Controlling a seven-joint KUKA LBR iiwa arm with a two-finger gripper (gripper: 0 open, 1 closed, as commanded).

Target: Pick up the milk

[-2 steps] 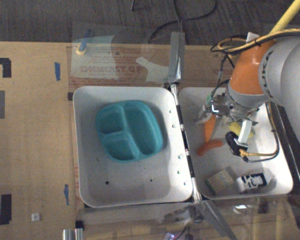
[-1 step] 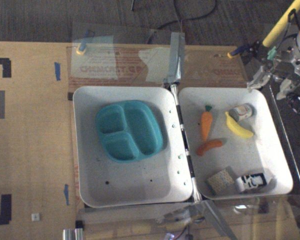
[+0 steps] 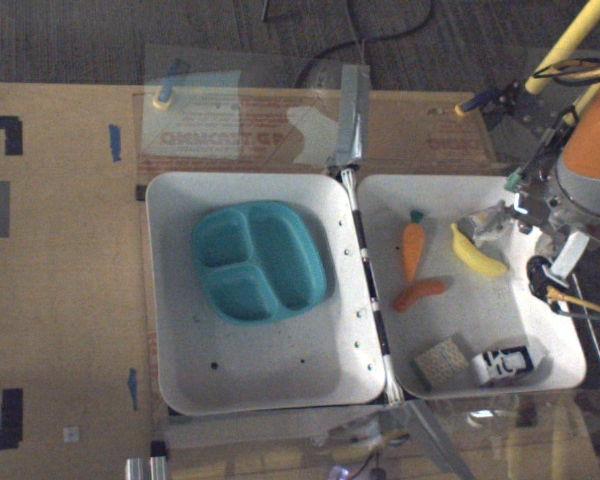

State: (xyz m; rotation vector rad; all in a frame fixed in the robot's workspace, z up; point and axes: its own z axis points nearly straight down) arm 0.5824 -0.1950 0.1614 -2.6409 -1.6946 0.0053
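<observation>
The milk [image 3: 504, 364] is a small white carton with black print. It lies on its side in the front right corner of the right bin [image 3: 380, 298]. My gripper [image 3: 488, 227] hangs over the back right of that bin, just above the upper end of a yellow banana [image 3: 476, 252]. It is well behind the milk and apart from it. The arm's orange band [image 3: 592, 150] is at the view's right edge.
In the right bin are also an orange carrot [image 3: 411, 247], a reddish sausage [image 3: 420, 294] and a tan speckled cracker [image 3: 441, 360] just left of the milk. The left bin [image 3: 170, 298] holds a teal divided plate [image 3: 259, 261]. Cables and a yellow rod [image 3: 572, 34] are at the back right.
</observation>
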